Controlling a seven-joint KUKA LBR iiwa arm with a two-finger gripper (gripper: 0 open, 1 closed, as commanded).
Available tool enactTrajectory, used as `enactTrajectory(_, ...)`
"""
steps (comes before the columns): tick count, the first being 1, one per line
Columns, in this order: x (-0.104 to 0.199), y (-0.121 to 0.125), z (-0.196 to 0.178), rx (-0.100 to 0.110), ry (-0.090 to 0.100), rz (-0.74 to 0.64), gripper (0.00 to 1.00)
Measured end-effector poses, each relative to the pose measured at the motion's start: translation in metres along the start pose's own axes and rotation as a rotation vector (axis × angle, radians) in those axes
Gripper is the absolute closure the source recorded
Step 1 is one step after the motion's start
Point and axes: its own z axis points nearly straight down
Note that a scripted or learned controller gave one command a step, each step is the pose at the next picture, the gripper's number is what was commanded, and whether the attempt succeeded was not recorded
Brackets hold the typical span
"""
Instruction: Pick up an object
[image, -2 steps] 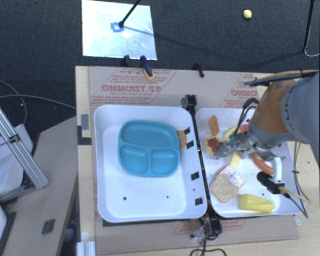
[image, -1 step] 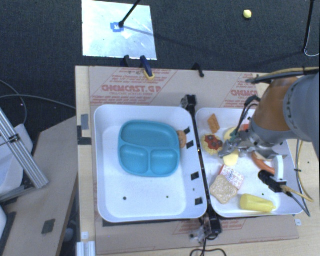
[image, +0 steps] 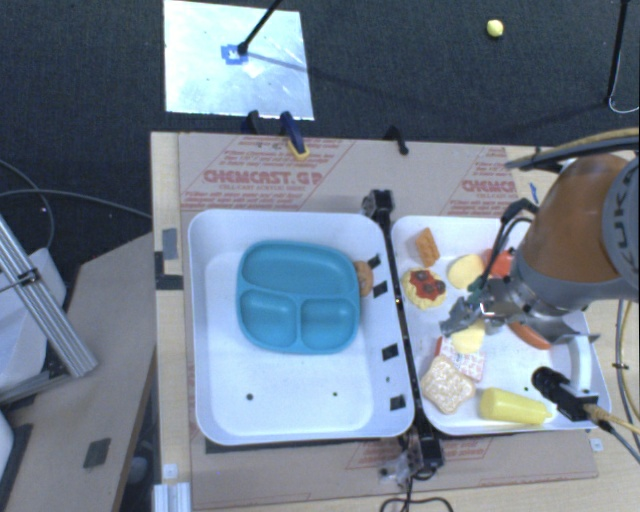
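Camera view. Two white bins are seen side by side on the worktop. The left bin carries a blue divided tray; a small brown item lies against the tray's right edge. The right bin carries the loose food items: an orange piece at the far side, a small pizza-like round, a pale yellow lump, a cracker and a yellow piece at the near side.

The arm is placed over the right bin, with the claw low among the items, just above a pale slice. Whether the claw is wide or narrow cannot be told; nothing is seen held in it.

The step in hand is judged to be the approach, with no item yet secured. The next move is judged to call for a closure on the pale slice or the lump beside it, then a straight lift clear of the neighbouring items.
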Motion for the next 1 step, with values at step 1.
enactTrajectory(1, 0.0690, -0.0164, -0.0431, -0.001, 0.000, -0.006, 1.00)
